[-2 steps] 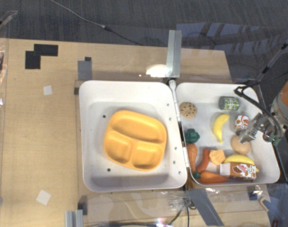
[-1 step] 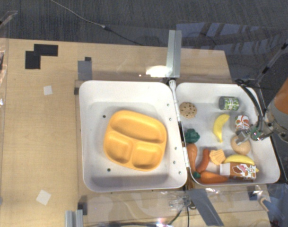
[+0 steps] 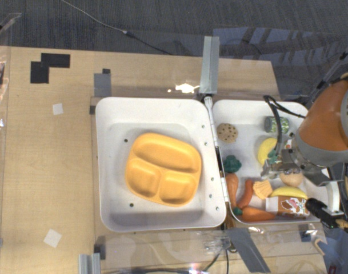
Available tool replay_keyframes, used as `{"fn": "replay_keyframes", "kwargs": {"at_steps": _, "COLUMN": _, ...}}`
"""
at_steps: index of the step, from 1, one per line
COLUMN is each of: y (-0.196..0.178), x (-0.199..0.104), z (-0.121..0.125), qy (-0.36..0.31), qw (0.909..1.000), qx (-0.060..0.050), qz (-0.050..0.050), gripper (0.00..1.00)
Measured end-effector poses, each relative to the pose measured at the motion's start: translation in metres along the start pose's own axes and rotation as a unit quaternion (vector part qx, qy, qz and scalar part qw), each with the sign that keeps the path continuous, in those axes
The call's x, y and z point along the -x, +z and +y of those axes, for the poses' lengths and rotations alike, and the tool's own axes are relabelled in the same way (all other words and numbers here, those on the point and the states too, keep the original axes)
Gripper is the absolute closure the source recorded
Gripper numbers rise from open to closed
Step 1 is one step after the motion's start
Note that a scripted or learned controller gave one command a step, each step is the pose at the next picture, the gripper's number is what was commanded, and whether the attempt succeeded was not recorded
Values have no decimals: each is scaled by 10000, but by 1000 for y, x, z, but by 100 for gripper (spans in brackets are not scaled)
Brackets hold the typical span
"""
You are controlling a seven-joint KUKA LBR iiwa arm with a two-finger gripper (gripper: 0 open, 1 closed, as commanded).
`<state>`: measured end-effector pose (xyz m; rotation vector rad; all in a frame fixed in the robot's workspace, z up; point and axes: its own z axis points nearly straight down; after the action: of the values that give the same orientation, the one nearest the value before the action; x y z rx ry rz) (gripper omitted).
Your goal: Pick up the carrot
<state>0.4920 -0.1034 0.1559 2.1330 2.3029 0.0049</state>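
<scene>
The carrot is an orange tapered piece lying along the left wall of the right bin, just below a dark green leafy piece. My gripper hangs over the middle of that bin, to the right of the carrot and apart from it. It sits above a yellow lemon-like fruit and a tan cracker. Nothing shows as held.
The right bin also holds a cookie, a reddish sausage, another orange piece, a banana, a small packet and a green can. A yellow divided tray lies in the left bin.
</scene>
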Motion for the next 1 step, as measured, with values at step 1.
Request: {"fn": "replay_keyframes", "kwargs": {"at_steps": 1, "y": -98, "x": -3, "z": 8, "qy": -1373, "qw": 9905, "qx": 27, "qz": -16, "gripper": 100}}
